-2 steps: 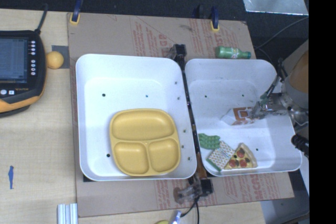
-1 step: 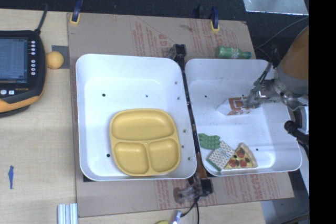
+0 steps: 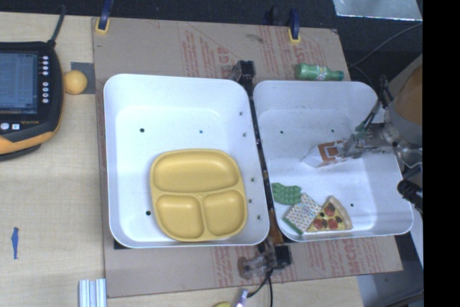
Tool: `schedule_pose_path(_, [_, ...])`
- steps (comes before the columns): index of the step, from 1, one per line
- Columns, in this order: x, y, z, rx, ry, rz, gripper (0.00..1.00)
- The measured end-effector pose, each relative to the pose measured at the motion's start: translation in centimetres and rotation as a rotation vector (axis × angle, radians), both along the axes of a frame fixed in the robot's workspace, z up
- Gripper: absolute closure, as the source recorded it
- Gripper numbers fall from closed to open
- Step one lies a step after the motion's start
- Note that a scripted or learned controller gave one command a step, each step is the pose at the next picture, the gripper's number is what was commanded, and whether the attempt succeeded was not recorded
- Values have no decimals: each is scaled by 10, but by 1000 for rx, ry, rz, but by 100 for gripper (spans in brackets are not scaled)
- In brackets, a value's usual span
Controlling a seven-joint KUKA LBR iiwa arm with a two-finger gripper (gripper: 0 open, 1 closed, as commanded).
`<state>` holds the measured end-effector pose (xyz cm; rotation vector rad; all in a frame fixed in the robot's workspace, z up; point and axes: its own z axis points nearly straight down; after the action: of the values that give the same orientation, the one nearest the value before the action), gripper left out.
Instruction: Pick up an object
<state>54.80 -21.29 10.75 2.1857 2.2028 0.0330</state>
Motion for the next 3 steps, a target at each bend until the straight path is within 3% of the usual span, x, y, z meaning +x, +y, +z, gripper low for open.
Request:
schedule_pose_path(1, [31,8,0,0,19,-6,100])
schedule_pose_path(2, [17,1,0,3,2,0,100])
schedule_pose_path(3, [16,6,0,-8,0,-5,100])
